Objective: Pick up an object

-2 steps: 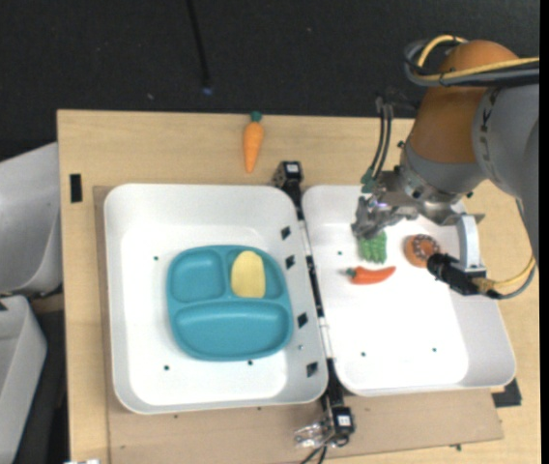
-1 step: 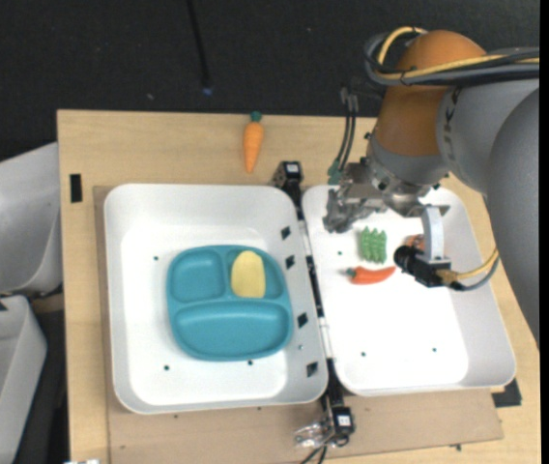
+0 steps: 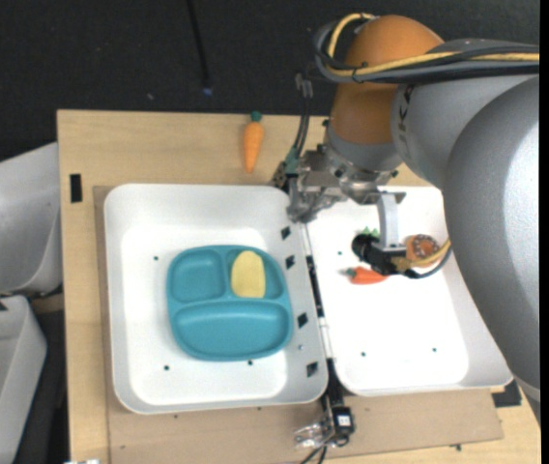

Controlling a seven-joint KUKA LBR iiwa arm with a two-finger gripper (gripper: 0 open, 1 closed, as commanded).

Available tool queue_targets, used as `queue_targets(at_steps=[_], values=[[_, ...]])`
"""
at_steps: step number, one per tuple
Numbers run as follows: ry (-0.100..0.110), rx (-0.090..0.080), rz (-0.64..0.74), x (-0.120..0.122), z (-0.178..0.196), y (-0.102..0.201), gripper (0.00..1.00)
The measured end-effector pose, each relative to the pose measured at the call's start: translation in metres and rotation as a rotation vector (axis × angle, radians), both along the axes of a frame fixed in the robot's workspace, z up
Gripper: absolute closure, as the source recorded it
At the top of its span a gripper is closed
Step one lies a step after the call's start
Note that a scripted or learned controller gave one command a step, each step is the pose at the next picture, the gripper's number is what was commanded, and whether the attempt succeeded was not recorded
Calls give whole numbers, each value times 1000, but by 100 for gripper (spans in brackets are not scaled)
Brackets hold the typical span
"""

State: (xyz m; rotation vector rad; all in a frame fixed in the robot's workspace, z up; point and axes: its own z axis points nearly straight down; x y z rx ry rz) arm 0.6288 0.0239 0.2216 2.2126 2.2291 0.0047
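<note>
The grey arm, orange-banded above the wrist, fills the right of the frame. It reaches down to the upper centre, where its end effector sits over the seam between the bins; whether it is apart or together cannot be told, and nothing is seen held in it. A pale wooden tabletop stands against a dark background. The left bin holds a teal divided plate, with a yellow piece in its upper right compartment. The right bin holds a small red-orange piece near its upper left. A toy carrot lies on bare wood above the left bin.
</note>
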Motion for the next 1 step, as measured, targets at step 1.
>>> queue_targets(at_steps=[1], values=[[0,0,0,22,2,54,100]])
